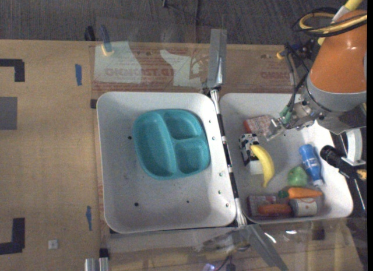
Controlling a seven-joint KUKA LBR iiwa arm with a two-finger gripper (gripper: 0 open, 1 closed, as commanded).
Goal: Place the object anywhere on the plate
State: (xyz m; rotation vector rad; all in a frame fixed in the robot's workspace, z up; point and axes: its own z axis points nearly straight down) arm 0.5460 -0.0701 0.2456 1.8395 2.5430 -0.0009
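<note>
Banana [265,163] lengthwise top-to-bottom, beside gripper [278,125]

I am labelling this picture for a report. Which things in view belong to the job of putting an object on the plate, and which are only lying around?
Belong to the job:
- teal plate, in the left bin
- gripper, over the right bin
- banana, one possible object to place

Lying about:
- blue bottle
- carrot
- green fruit
- can
- blue tape on the bench
</note>
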